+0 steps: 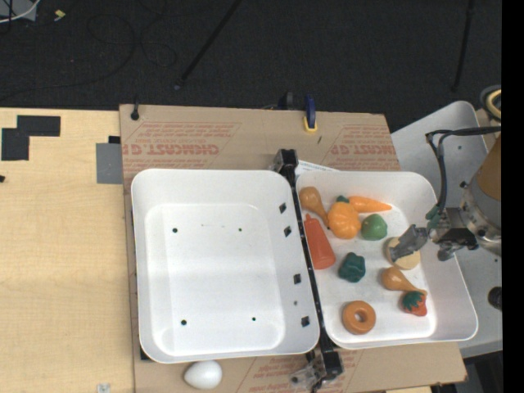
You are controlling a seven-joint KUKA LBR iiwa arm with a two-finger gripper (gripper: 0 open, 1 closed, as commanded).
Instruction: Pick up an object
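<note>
- The cream-coloured piece (pixel 407 258) lies near the right bin's (pixel 454 322) right edge, touching one finger.
- The gripper (pixel 419 244) hangs over it, fingers (pixel 409 241) spread, gripping nothing.
- Just beside sit a green ball (pixel 373 227), a brown pear (pixel 399 280) and a strawberry (pixel 415 302).
- The left bin (pixel 155 219) adjoins it.
- A white egg (pixel 202 374) rests on the counter by the left bin's front edge.

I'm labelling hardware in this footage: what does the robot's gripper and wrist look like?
The two-finger gripper is grey metal with a darker, boxy body behind it. Thin black cables loop above the wrist, and a tan-orange section of the arm sits at the view's right.
</note>
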